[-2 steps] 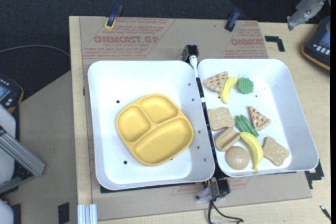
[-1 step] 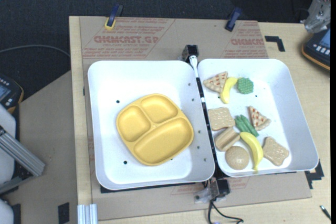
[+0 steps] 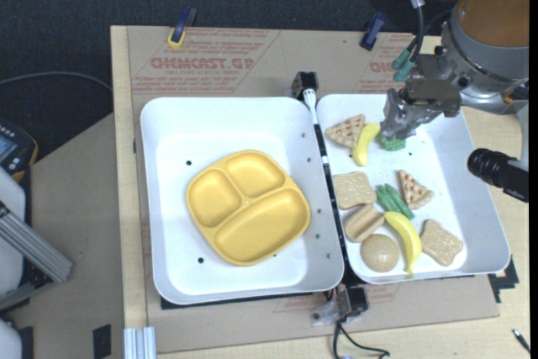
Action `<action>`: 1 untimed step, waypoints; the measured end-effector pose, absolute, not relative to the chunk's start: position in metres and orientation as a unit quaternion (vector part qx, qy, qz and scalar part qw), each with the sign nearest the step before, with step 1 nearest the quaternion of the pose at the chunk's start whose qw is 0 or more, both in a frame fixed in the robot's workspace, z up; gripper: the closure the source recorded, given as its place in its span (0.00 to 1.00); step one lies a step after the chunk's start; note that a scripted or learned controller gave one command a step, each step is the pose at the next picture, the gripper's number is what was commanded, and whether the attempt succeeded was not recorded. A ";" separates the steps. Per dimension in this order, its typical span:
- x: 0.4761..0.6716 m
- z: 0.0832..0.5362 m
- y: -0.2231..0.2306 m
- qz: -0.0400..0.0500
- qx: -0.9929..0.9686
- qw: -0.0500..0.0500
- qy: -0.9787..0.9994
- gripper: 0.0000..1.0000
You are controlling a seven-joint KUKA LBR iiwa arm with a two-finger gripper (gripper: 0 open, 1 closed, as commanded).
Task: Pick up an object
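Note:
The right white bin point(image 3: 479, 206) holds several toy foods. A pizza slice point(image 3: 345, 131) and a small yellow banana point(image 3: 364, 145) lie at its far left. A green item point(image 3: 392, 142) lies just under my gripper point(image 3: 395, 133), which hangs low over the bin's far part, right of the banana. Nearer the front lie a cracker point(image 3: 352, 189), a green bean pod point(image 3: 390, 199), a second pizza slice point(image 3: 413, 188), a hot dog bun point(image 3: 363, 222), a round bun point(image 3: 379, 251), a bigger banana point(image 3: 405, 238) and a toast piece point(image 3: 440, 242).
The left white bin point(image 3: 164, 181) holds a yellow divided plate point(image 3: 247, 206). A black clip point(image 3: 304, 84) sits where the bins meet at the back. Blue clamps point(image 3: 180, 25) hold the board's far edge. A black cylinder point(image 3: 498, 170) juts in at the right.

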State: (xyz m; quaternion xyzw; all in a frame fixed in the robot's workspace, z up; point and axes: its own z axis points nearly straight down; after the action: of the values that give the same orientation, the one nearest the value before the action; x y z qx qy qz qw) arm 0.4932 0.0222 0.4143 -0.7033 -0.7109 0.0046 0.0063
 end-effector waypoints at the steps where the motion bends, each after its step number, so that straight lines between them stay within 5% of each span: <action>1: 0.500 0.402 0.008 0.002 -0.708 0.001 -0.707 1.00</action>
State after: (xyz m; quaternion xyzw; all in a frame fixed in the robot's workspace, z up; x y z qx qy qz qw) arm 0.5005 0.0081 0.4019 -0.7077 -0.7065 0.0016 0.0013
